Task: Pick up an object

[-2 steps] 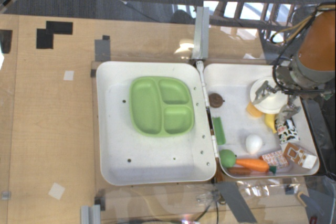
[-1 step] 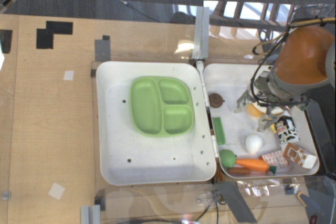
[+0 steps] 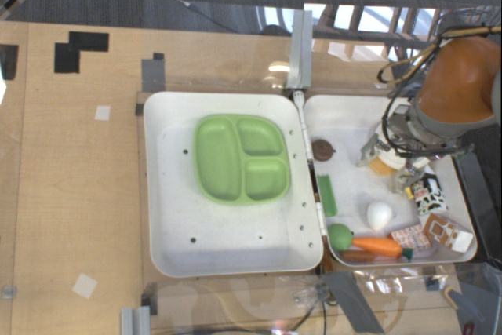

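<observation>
bench (image 3: 70, 192): matt wood | tray (image 3: 239, 159): smooth green plastic | bins (image 3: 180, 247): white plastic

A light green divided plate (image 3: 240, 158) lies in the white left bin (image 3: 169, 247). The white right bin (image 3: 345, 121) carries a green block (image 3: 326, 195), an orange carrot with a green top (image 3: 363, 244), a white egg (image 3: 380, 214), a brown round thing (image 3: 322, 150) and a black-and-white patched toy (image 3: 428, 196). The counter (image 3: 70, 200) is pale wood

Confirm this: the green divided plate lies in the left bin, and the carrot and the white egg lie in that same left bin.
Not quite. The green plate is in the left bin, but the carrot and egg lie in the right bin, as the camera view shows.
</observation>
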{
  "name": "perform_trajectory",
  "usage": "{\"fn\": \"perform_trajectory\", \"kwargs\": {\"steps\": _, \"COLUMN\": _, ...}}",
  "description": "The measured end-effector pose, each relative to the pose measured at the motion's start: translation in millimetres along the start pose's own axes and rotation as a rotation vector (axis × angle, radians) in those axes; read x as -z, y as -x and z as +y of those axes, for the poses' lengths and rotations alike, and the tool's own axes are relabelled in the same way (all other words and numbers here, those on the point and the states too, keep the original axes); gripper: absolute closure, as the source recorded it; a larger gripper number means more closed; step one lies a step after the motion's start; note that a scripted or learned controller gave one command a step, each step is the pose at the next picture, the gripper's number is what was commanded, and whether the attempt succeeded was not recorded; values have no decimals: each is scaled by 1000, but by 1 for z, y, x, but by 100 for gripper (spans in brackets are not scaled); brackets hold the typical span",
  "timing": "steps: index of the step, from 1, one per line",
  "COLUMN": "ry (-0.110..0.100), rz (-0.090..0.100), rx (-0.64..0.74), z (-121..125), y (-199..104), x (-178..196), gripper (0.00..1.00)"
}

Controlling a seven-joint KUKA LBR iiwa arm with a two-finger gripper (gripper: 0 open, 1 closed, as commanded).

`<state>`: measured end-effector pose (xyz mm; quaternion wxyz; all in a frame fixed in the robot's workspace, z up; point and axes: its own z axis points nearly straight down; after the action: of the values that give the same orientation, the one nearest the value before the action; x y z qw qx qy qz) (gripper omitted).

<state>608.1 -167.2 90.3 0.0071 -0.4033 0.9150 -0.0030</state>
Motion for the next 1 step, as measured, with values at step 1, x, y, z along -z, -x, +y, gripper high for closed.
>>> {"fn": "perform_trajectory", "kwargs": {"steps": 1, "ry": 2, "rz": 1, "rx": -3, "z": -5, "y": 5, "x": 0, "gripper": 0}}
